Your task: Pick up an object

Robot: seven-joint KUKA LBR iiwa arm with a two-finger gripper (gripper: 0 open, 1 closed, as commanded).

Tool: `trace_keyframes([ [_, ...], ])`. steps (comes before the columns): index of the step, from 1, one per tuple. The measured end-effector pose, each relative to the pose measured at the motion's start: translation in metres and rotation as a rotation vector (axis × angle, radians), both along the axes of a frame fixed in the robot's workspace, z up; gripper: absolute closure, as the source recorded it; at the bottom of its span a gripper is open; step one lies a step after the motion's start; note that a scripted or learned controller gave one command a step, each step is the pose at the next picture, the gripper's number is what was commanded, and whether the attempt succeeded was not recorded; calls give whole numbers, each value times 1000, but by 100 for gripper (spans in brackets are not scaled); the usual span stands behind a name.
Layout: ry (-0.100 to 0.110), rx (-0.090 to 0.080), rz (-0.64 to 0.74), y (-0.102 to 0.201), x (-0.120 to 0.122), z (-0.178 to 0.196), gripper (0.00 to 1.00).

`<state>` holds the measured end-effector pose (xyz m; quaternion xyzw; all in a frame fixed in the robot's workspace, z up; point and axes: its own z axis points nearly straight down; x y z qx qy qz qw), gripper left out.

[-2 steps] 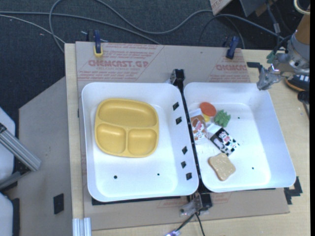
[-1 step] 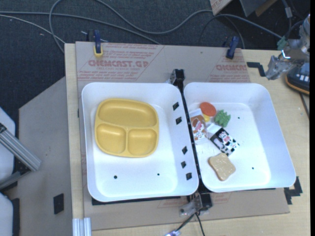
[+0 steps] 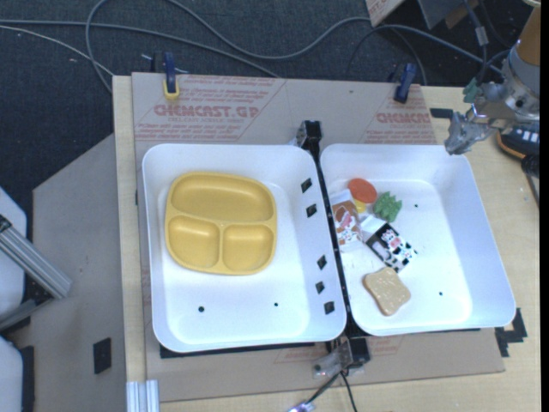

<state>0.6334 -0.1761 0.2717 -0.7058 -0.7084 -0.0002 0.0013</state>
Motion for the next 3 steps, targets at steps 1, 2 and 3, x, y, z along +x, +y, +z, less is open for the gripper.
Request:
trace_keyframes([
  [1, 1, 1, 1, 47, -21, 4, 100],
  [2, 2, 2, 2, 104, -35, -5, 100],
  [3, 4, 2, 2, 153, -64, -23, 100],
])
